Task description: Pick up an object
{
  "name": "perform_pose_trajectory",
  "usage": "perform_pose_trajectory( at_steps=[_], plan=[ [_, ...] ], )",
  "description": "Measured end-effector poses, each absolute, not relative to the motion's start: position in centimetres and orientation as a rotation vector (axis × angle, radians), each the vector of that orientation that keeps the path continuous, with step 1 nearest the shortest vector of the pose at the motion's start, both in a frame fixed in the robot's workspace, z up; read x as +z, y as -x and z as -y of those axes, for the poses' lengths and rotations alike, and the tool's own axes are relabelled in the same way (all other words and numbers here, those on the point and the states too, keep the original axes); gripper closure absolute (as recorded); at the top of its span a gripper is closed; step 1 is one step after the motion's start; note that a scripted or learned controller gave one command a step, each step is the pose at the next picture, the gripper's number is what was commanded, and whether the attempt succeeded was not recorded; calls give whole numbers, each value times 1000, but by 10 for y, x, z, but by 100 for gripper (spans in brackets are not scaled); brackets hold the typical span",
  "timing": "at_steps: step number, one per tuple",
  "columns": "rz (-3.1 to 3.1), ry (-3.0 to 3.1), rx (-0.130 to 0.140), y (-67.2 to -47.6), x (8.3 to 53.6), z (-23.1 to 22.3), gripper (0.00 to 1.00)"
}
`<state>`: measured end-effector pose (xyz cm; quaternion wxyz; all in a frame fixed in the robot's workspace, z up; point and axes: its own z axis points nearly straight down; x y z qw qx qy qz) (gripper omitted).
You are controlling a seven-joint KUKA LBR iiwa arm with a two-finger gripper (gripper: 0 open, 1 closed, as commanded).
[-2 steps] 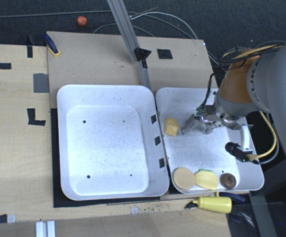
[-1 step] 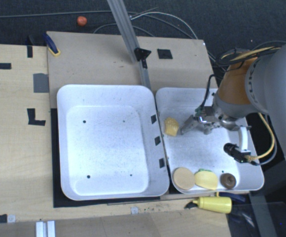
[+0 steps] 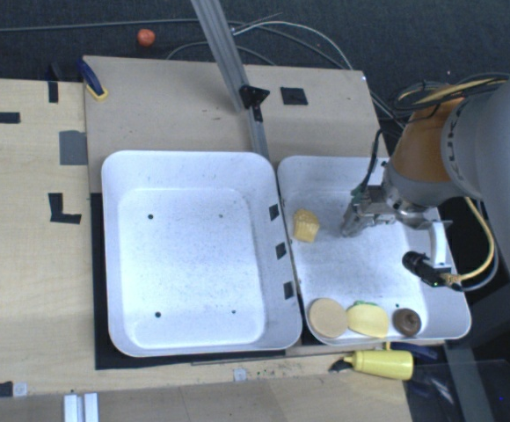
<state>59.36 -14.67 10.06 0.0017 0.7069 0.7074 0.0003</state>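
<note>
Hovering low in the right bin (image 3: 325,176), the claw (image 3: 357,222) sat just right of the yellow block (image 3: 306,227), apart from it, and I honestly couldn't tell its grip state.

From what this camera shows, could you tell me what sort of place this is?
Most likely a robotics lab bench set up for grasping trials. Two shallow white bins, the left bin and the right bin, sit side by side on a taped wooden bench, and the arm's gripper hangs over small toy-like objects.
</note>
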Motion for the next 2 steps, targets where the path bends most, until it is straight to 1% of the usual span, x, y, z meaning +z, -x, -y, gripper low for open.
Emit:
perform_pose_trajectory(
  at_steps=[1,2],
  plan=[
    [-2220,-2219,2,-593,144,152,100],
    [-2220,-2218,4,-602,202,150,100]
  ],
)
